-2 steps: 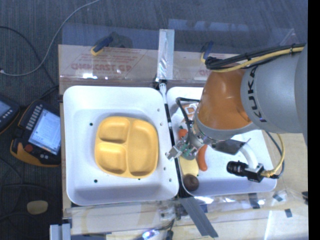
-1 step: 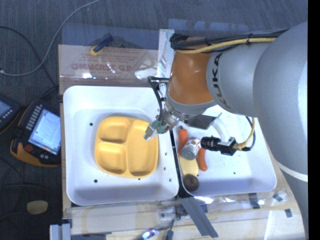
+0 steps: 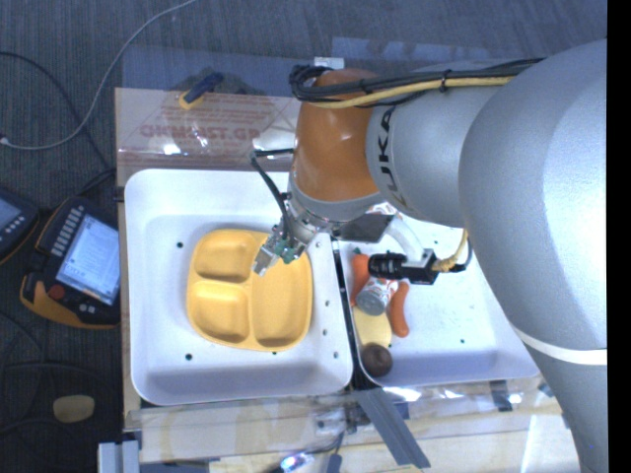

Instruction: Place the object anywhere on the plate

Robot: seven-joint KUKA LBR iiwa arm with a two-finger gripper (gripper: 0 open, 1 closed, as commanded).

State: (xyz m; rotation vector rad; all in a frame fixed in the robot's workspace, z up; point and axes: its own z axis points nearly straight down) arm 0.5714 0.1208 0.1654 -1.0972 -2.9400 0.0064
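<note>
At the near edge of the surface, at about five o'clock from the plate, the right bin (image 3: pixel 463 343) holds a cluster against its left wall: a dark round piece (image 3: pixel 378 361) nearest, a pale banana-like piece (image 3: pixel 372 330) above it, then an orange carrot (image 3: pixel 398 308) lying lengthwise beside a grey cylinder (image 3: pixel 373 294).

Farther in, the left bin (image 3: pixel 158 264) carries the yellow divided plate (image 3: pixel 246 289), three compartments, lying flat. My claw (image 3: pixel 279 251) hangs over the plate's upper right rim, at roughly one o'clock on it. A small green and grey thing shows at its tip, the object (image 3: pixel 283 252) I take to be the one to place, though it is too small to name and I cannot tell whether my fingers are spread or pinching it.

My judgement: I am at the release. To do it well I should drift toward seven o'clock, over a compartment floor and off the rim, settle low, then let go so nothing bounces out.
</note>
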